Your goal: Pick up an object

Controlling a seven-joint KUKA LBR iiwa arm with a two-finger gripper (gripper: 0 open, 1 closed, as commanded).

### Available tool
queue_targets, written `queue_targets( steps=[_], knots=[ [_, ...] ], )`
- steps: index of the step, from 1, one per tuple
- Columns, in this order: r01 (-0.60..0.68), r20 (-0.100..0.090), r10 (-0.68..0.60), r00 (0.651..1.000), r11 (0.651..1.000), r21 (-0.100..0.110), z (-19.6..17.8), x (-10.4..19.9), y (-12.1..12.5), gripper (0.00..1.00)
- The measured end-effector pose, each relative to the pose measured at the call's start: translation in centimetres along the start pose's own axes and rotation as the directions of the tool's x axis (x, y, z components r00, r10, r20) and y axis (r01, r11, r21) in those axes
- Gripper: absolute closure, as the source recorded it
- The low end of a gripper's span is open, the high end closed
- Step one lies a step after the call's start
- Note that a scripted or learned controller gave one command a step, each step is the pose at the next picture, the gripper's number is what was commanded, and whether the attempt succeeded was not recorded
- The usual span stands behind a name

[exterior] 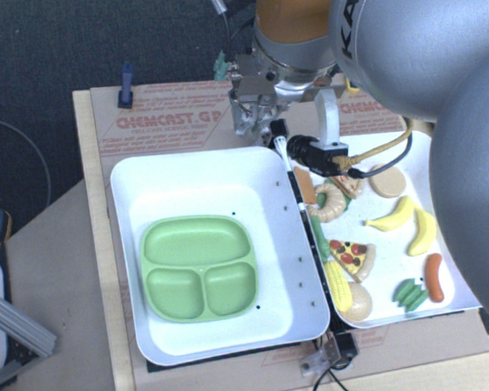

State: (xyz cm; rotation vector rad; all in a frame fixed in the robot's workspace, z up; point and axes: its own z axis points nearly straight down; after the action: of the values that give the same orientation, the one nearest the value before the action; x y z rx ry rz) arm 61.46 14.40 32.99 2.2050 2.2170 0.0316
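From above, the grey arm (423,40) is reaching in from the right and covering the far right corner of the right bin (386,250), so whatever is lying under it is staying out of sight. The hand (255,116) is hanging over the printed cardboard sheet (168,120) just behind the bins' back rims, near where the two bins meet; it is seen from the top and tangled with brackets, so whether it is wide or narrow cannot be told, and nothing is showing in its grasp. The toy foods are lying in the right bin: two bananas (394,215) side by side, a pizza slice (352,255), a corn cob (336,281) against the left wall, a red sausage (434,277), green pods (409,293), a beige disc (389,183) and a pale curled pastry (333,201) that is hard to identify. The left bin (129,244) is holding a green divided plate (200,266). The desk (61,251) is running off the picture's edges.
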Motion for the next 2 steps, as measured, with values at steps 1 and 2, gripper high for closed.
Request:
queue_targets(
  steps=[1,2],
  knots=[
    [0.001,0.002,-0.001,1.0,0.999,0.032,1.6,4.1,-8.0,1.0],
    [-0.004,0.005,0.004,1.0,0.999,0.032,2.2,3.7,-13.9,1.0]
  ],
)
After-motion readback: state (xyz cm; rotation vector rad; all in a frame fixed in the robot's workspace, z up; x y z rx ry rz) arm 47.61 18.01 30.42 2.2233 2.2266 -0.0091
